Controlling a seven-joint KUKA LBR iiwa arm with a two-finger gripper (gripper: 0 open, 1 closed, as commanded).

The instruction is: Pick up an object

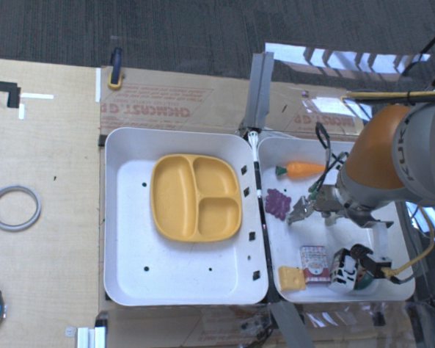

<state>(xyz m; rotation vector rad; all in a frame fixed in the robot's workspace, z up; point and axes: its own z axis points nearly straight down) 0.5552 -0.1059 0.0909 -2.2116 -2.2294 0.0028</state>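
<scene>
Camera view | tool (300, 211) fingers spread, holding nothing | purple grapes (277, 203) just left of tool

The gripper (299, 211) hangs low in the right bin (398, 291), just beside the purple grape bunch (277, 203); a carrot (301, 169) lies near. The yellow divided plate (196, 198) rests in the left bin (123, 274). Whether anything is grasped stays unclear.

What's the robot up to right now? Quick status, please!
Gripper low in right bin, beside purple grapes, nothing seen held. Carrot behind it. Yellow tray in left bin, apart.
</scene>
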